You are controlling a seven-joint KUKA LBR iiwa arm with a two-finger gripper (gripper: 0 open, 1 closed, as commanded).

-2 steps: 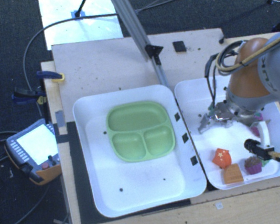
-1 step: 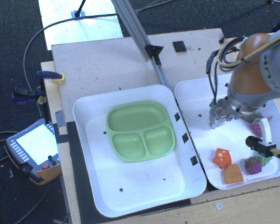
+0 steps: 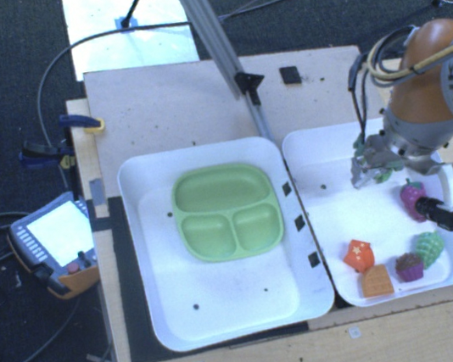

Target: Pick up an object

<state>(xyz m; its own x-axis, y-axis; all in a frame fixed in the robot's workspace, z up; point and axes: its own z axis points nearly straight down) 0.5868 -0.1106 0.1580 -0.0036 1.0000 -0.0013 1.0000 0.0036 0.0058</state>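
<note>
My gripper [image 3: 366, 173] hangs over the upper middle of the right bin [image 3: 325, 151], above bare white floor. Several small toys lie toward that bin's near right corner: a magenta berry-like piece [image 3: 411, 193], a green bumpy one [image 3: 429, 247], a purple one [image 3: 409, 265], an orange block [image 3: 376, 280] and a red-orange piece with a pale star [image 3: 358, 254]. The nearest of them, the magenta piece, lies to the right of and below the gripper, apart from it. Nothing shows between the fingers.
A green divided plate [image 3: 227, 210] rests in the left bin [image 3: 149, 257]. A slanted metal rod [image 3: 221, 48] crosses the board behind the bins. A handheld pendant [image 3: 55, 243] sits off the bench at left.
</note>
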